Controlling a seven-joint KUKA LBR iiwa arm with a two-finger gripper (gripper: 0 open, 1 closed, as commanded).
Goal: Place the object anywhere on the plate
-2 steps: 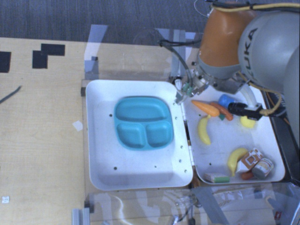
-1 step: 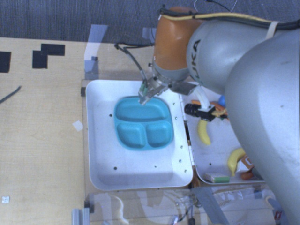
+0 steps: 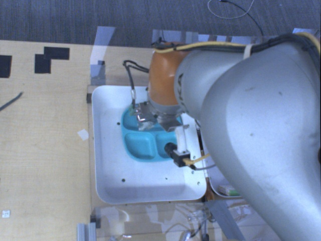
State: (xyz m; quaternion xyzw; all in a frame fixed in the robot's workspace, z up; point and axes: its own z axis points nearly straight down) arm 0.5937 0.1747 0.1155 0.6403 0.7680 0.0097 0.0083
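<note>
A blue sectioned plate (image 3: 142,145) lies in the left white bin (image 3: 108,149), toward the bin's right side. The arm's wrist with its orange band (image 3: 163,82) hangs directly over the plate's upper right part and covers it. The gripper (image 3: 155,120) points down at the plate below the grey wrist flange, and its tips are hidden by the wrist. No loose object is visible on the plate's uncovered compartments.
The large grey arm body (image 3: 256,134) fills the right half of the view and covers most of the right bin (image 3: 223,189). A black cable (image 3: 131,79) loops off the wrist. The wooden bench (image 3: 45,134) extends left with black markers.
</note>
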